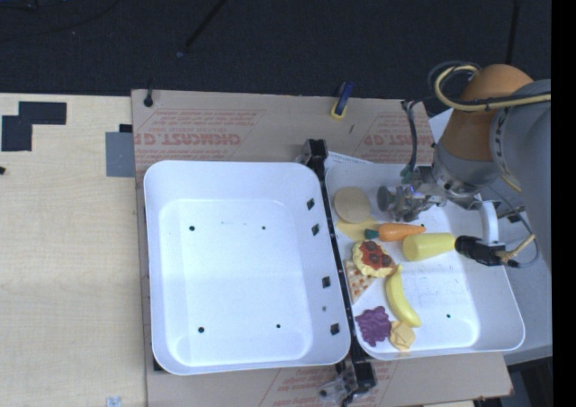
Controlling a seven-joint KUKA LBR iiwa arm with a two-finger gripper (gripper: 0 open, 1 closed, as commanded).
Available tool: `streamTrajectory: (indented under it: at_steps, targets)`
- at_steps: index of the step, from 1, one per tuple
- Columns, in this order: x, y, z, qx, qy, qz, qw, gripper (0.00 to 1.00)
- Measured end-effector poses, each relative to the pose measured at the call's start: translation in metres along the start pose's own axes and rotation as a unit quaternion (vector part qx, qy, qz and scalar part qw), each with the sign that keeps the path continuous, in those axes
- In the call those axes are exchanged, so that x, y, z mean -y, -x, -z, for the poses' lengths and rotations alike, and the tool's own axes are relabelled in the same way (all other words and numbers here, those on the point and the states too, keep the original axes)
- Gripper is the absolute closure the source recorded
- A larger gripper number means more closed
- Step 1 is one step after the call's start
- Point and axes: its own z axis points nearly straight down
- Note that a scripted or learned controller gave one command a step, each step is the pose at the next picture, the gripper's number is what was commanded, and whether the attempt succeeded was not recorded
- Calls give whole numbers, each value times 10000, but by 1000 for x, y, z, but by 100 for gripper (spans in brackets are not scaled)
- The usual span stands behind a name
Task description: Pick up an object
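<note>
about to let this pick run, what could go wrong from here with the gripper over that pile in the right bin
The gripper hovers over crowded toys: carrot, yellow bottle and tan round piece sit close together, so it may nudge or pinch two at once. The pile hugs the right bin near its divider side, so a push could wedge items against the wall.

You have the left white bin [236, 266] seated on a printed cardboard sheet [236, 127], touching the right white bin [468, 324] along black clips [317, 155]. A blue-and-yellow clamp [341, 100] grips the cardboard's far edge. Grey and black patches [118, 152] mark the wooden benchtop [63, 279] at left.
</note>
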Motion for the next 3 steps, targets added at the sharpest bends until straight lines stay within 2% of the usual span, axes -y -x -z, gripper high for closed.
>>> streamTrajectory:
  at_steps: [1, 3]
  targets:
    - [1, 18, -12, 1, -4, -8, 10000, 100]
    - [1, 18, 8, 4, -10, 1, 10000, 100]
